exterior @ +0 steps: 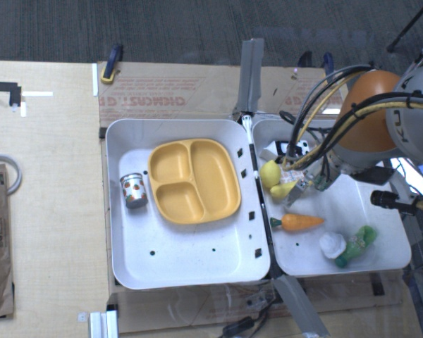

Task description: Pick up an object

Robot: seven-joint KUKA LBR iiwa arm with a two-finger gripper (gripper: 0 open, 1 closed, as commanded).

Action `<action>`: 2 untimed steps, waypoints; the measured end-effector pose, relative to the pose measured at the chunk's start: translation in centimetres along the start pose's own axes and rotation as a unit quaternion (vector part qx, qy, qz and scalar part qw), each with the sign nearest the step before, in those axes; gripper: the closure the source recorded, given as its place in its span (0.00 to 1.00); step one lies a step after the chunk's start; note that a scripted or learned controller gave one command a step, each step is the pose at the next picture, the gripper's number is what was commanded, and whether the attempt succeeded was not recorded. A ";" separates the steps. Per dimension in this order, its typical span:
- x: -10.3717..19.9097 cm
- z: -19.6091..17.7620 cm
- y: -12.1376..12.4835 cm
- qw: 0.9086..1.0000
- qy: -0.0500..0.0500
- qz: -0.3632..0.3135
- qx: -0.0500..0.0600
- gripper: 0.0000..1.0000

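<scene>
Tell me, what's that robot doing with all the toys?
The grey and orange robot arm is reaching into the right bin, with its gripper down beside a yellow toy lemon near the bin's left wall. Whether it has grabbed anything can't be seen. A toy carrot and a green toy bottle with a white cap lie closer to the front of that bin. The left bin holds a yellow divided plate and a small can.

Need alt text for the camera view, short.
The gripper reaches into the right bin by a yellow fruit, near a carrot and green bottle. The left bin holds a yellow divided plate and small can.
</scene>
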State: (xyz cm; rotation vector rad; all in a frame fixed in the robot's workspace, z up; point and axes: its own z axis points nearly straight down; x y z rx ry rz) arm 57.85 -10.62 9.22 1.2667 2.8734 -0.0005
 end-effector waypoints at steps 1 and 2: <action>-0.1 -0.9 0.0 1.000 -0.001 0.002 0.000 1.00; 0.4 -10.0 7.6 1.000 -0.001 0.014 0.000 1.00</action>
